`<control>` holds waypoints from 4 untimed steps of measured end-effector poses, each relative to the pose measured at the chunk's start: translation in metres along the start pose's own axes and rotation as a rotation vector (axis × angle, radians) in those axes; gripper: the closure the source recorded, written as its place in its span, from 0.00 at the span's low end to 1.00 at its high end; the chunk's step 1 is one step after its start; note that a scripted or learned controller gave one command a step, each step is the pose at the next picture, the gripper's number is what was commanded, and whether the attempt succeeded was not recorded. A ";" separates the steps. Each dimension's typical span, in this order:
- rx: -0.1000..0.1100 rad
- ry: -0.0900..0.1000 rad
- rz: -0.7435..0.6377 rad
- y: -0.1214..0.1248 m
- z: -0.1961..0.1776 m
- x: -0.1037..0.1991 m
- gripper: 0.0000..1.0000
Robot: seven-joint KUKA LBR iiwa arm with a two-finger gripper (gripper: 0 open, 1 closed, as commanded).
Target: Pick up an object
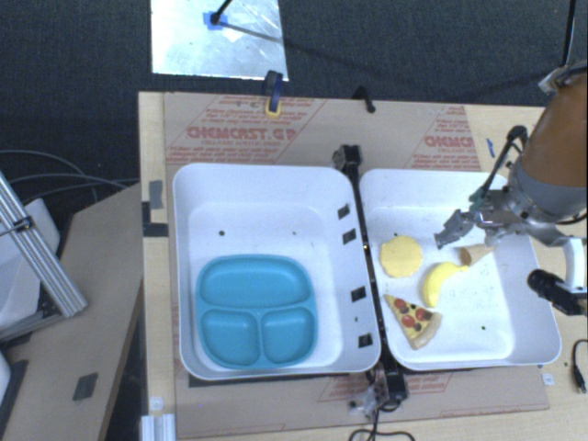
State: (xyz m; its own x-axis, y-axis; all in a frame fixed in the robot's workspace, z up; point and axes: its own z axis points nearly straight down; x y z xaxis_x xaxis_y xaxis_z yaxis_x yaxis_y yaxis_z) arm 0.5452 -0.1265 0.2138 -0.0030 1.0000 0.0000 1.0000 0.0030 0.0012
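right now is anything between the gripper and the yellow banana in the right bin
Nothing visible. The gripper hangs over the right bin, just above the banana. A small tan piece lies beside that path, and the round yellow piece sits to the banana's left.

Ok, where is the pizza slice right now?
The pizza slice lies in the right bin, near its front edge, just below the banana and the round yellow piece. The gripper is above and right of it.

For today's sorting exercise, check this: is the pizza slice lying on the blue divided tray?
No, the pizza slice lies in the right bin, while the blue divided tray sits in the left bin.
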 end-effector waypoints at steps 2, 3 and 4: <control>-0.004 -0.001 0.002 0.001 0.108 -0.003 1.00; -0.010 0.001 -0.009 0.038 0.024 0.061 1.00; 0.000 0.002 -0.005 -0.017 -0.011 0.096 1.00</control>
